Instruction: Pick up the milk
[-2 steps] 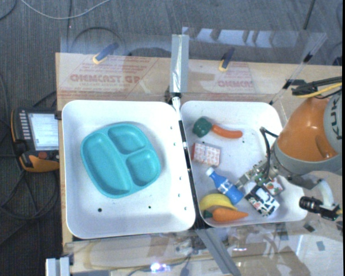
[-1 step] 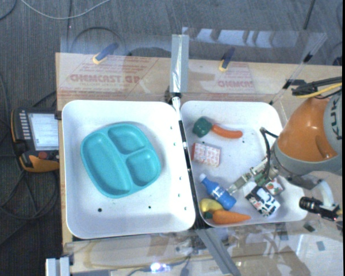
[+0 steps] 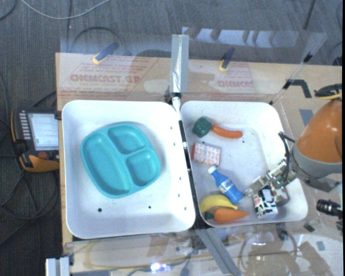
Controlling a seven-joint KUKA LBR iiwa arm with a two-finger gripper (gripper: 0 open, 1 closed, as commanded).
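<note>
1. Looking down on the bench, we find the milk (image 3: 266, 202), a small carton with black-and-white cow patches, in the right bin (image 3: 241, 109), close to that bin's near right corner.
2. We see the gripper (image 3: 270, 183) reaching in from the bin's right edge, hanging just over the carton's far side; the two look to be touching or nearly so, though we cannot tell which.
3. The milk therefore lies directly beneath and slightly toward the bin's near edge from the tool. We judge the carton to be tilted or lying over, but its long axis is too blurred to name.
4. How the gripper is set we cannot tell: it blurs into the carton's pattern, and we see nothing clearly clamped in it.
5. Just left of the milk lie a blue bottle (image 3: 225, 185), a banana (image 3: 214, 202) and a carrot (image 3: 230, 214) by the near edge; we judge them near enough to be nudged.
6. A second carrot (image 3: 226, 132), a green piece (image 3: 202, 126) and a patterned packet (image 3: 206, 153) sit toward the far left corner, well apart from the tool.
7. The left bin (image 3: 75, 223) bears a teal divided plate (image 3: 121, 159).
</note>
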